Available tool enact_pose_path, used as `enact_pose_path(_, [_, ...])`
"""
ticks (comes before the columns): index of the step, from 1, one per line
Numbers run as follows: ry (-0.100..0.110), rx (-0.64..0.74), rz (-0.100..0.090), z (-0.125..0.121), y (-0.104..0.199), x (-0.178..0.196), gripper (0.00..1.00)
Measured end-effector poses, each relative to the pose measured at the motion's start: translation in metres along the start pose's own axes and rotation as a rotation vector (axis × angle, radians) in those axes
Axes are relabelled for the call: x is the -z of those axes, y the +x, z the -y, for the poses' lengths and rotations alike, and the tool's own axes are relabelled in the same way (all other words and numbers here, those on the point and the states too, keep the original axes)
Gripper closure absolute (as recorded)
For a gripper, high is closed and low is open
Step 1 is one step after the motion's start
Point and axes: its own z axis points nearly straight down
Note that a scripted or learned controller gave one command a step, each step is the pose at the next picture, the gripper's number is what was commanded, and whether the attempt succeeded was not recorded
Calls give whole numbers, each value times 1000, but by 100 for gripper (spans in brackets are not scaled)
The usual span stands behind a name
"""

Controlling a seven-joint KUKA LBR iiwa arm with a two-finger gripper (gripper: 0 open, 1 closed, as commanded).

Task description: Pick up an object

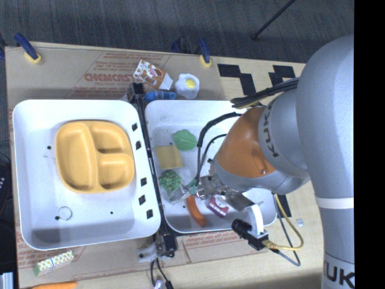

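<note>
The right bin (240,110) holds several small objects: a green leafy piece (184,139), a yellow block (169,157), a broccoli-like green clump (170,179), an orange carrot-like stick (195,211) and a red and white packet (218,207). My gripper (203,191) is low in the front half of this bin, under the orange wrist band (243,152). It sits just right of the green clump and above the orange stick and the packet. The arm's body hides most of the gripper and the bin's right side.
The left bin (24,179) holds a yellow divided plate (94,155). Behind the bins lie a small carton (147,73), a blue item (159,95) and a white and yellow toy egg (187,85). Blue clamps (27,47) grip the bench's far edge. A wrapped packet (54,262) lies front left.
</note>
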Motion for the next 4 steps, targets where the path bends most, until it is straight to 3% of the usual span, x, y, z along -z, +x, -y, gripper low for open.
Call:
enact_pose_path(1, [1,68,-1,-1,3,0,0])
enact_pose_path(3, [2,599,-1,0,-2,0,0])
enact_pose_path(4, [-2,905,5,-37,-5,1,0])
